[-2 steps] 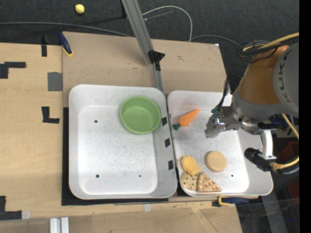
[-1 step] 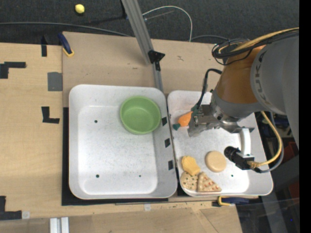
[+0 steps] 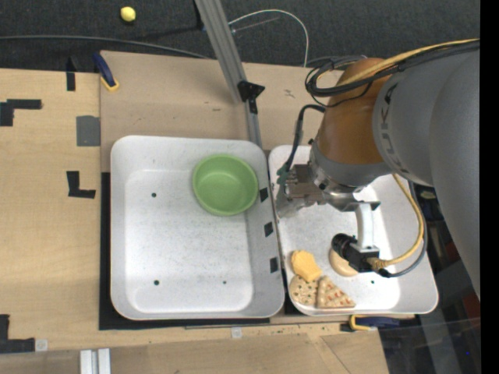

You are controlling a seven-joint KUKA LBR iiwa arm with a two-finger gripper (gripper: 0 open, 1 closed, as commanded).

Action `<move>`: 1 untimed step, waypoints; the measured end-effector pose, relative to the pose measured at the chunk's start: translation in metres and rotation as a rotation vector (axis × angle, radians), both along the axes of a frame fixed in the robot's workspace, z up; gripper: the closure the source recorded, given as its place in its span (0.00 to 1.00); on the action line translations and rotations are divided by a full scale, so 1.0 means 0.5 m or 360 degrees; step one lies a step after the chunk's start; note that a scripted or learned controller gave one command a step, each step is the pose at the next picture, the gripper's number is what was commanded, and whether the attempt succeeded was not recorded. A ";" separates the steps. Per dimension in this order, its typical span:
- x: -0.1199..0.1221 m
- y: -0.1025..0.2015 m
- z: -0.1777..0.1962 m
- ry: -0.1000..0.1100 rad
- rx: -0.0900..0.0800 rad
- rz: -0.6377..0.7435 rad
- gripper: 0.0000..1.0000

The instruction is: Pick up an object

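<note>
Grey and orange, the arm [image 3: 390,123] bends in from the right of the frame, wrist tipped down over the right bin [image 3: 405,287]. Its gripper [image 3: 295,192] hangs near that bin's left wall; its state I can't tell. Small yellow and tan toys [image 3: 318,285], perhaps food, lie at lower centre. A green bowl [image 3: 224,184] sits in the left bin [image 3: 140,248].

High fixed camera, slanted over both bins [image 3: 125,232]

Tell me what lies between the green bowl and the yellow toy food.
In the camera view, the two bins' adjoining rims lie between the green bowl and yellow toy food.
</note>
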State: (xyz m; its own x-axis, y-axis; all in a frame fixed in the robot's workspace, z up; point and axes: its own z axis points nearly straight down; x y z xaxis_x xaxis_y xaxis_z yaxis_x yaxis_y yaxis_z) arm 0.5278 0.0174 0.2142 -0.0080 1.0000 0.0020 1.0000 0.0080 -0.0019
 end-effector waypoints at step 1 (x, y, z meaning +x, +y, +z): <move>0.010 0.100 0.028 -0.0001 0.0000 -0.0001 1.00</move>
